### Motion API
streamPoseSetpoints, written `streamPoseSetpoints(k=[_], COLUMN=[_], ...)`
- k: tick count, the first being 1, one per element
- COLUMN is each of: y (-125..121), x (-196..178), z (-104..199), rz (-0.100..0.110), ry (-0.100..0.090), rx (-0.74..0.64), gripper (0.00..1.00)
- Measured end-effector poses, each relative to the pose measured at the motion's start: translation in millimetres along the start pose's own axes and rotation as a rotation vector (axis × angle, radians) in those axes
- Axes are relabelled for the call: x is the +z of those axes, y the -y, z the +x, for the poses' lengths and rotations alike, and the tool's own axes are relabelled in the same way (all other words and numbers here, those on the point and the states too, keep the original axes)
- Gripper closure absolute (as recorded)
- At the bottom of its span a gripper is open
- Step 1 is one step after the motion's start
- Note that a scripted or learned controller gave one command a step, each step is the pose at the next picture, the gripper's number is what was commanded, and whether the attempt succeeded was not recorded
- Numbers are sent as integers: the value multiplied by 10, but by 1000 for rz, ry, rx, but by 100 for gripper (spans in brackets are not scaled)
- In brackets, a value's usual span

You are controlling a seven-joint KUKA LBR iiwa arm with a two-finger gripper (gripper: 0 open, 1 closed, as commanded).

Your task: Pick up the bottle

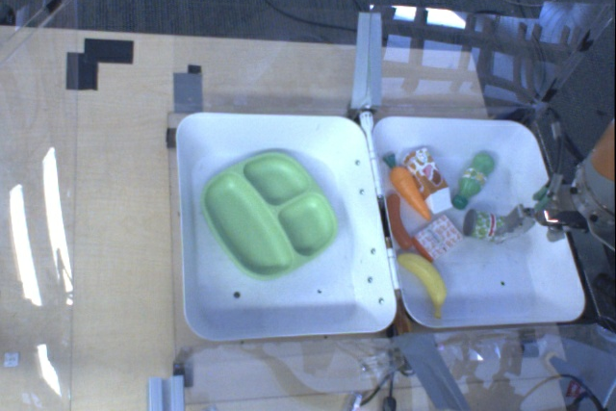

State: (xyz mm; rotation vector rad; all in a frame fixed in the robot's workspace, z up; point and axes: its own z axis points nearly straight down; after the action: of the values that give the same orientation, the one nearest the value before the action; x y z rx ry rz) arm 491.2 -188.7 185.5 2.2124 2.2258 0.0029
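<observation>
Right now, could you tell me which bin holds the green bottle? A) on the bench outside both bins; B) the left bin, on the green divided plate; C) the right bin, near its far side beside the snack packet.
C: the green bottle lies in the right bin, toward its far side, next to the snack packet, while the green divided plate sits in the left bin.
</observation>
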Motion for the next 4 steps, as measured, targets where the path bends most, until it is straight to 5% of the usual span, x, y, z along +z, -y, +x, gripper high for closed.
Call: streamPoseSetpoints(k=[2, 3, 4], y=[-1214, -1638, -1688], x=[984, 1010, 988], z=[-72, -6, -122], rz=[-6, 27, 47], ry=[1, -8, -20], rx=[44, -24, -73], gripper=[0, 0, 0])
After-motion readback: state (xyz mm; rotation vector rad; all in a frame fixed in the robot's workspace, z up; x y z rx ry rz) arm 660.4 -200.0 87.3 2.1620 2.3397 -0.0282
